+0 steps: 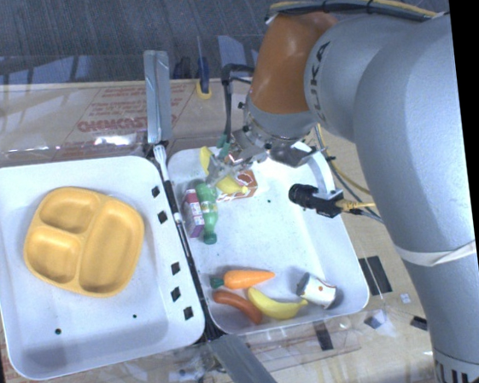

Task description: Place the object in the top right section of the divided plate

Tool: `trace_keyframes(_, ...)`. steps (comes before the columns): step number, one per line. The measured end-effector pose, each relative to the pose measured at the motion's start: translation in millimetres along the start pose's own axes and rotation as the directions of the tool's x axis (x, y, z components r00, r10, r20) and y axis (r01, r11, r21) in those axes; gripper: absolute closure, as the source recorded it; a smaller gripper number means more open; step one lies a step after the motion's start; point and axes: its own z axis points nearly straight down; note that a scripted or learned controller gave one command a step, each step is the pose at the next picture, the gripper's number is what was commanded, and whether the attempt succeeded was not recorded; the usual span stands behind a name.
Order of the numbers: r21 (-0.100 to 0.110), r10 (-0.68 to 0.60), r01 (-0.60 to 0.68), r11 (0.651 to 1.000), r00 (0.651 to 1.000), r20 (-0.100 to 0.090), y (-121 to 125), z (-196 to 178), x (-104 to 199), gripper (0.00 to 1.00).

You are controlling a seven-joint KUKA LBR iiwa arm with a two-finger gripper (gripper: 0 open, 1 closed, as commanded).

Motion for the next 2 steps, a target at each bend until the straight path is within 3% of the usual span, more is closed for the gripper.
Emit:
trace_keyframes(1,-0.002,-0.076,0.076,0.997,0.997,0.001,41,0,35,1.0)
trace_keyframes(2,0.0,-0.167,0.167,0.986,0.986,0.0,0,0,86,1.0)
